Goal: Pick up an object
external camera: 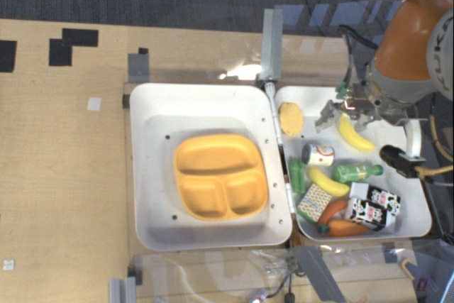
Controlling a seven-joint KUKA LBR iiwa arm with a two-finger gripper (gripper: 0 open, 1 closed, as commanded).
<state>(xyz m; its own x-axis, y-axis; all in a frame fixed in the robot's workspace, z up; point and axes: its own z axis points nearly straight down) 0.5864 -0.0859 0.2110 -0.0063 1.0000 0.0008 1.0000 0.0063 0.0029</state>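
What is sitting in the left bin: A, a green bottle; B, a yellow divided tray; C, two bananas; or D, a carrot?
B: the yellow divided tray lies alone in the left bin, while the food items are piled in the right bin.

Bright, even overhead light fills the scene, throwing a white glare patch on the clear rim behind the left bin (206, 97) and only soft shadows inside it, while the picture is slightly soft and grainy, with the arm (418, 39) at right blurred.
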